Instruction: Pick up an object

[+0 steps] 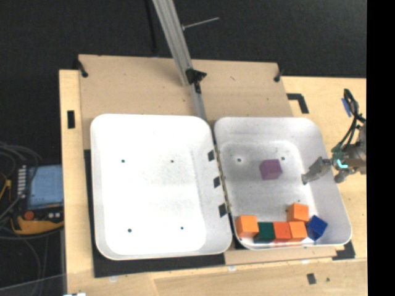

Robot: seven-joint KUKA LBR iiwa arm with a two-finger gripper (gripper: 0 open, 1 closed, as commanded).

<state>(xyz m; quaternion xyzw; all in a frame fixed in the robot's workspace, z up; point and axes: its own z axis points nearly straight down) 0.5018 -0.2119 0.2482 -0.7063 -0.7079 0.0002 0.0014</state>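
In the right bin [259, 131], a purple cube [270, 169] lies alone near the middle. Along the bin's front wall sit several cubes: an orange one [248, 224], a green one [265, 231], more orange ones [298, 212] and a blue one [316, 227]. My gripper [313, 172] hangs over the bin's right side, to the right of the purple cube and apart from it. It sits above the orange and blue cubes in the picture. Nothing shows in its grasp.
The left bin [154, 184] stands beside the right one, with small clips at the shared wall. A slanted metal rail [176, 36] runs from the top of the view down to the bins. A blue box and cables [43, 190] lie off the bench's left.
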